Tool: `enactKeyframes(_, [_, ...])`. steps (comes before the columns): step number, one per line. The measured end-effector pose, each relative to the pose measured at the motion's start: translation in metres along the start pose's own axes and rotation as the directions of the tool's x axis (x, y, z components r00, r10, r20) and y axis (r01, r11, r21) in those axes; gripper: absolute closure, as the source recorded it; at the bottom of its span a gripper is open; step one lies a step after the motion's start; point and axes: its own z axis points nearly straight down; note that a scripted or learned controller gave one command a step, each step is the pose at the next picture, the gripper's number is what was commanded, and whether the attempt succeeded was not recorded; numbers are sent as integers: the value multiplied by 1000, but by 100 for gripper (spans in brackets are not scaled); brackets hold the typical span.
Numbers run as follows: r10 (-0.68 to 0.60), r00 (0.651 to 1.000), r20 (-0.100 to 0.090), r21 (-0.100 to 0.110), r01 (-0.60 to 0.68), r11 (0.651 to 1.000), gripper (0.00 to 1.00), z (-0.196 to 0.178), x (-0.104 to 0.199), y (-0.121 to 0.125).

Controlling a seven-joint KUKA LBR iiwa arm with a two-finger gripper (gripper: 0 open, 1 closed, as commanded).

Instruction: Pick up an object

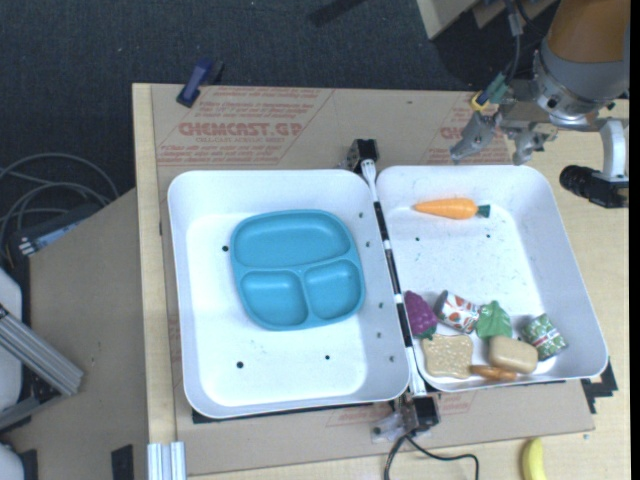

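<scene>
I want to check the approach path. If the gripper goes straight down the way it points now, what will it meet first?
The gripper hangs above the far rim of the right bin, fingers spread. Going straight down, it would probably meet that rim or the cardboard just behind it. The carrot lies nearer the camera, likely off that line; depth is unclear.

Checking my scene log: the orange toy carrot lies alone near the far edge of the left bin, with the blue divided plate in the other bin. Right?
Not quite. The camera view shows the toy carrot near the far edge of the right bin, not the left. The blue divided plate lies in the left bin.
</scene>
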Motion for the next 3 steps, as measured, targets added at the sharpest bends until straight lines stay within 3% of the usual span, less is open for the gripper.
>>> enactKeyframes(1, [1, 1000, 0, 4, -1, 1000, 0, 165, -31, 10])
enactKeyframes(2, [2, 1000, 1, 2, -2, 1000, 0, 191, -71, -58])
enactKeyframes(3, [0, 1000, -1, 2, 0, 1000, 0, 187, -10, 19])
